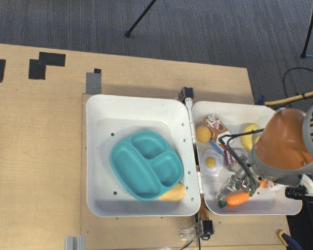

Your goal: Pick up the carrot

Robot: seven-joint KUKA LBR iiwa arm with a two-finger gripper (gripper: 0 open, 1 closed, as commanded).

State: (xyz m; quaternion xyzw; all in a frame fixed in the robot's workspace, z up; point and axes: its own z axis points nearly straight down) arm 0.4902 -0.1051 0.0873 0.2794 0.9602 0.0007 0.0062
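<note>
The carrot (237, 199) is orange with a green stub at its left end. It lies near the front wall of the right bin (256, 208). My gripper (239, 187) hangs right over it, at or just above the carrot's top, and the orange-banded wrist covers the area behind it. Whether the carrot is gripped is not visible from this angle.
A teal divided plate (146, 163) fills the left bin (98, 145), with a yellow piece (173, 192) at its front right edge. The right bin also holds an orange ball (202, 133), a snack packet (215, 124), a yellow fruit (249, 134) and a toy fried egg (211, 162).
</note>
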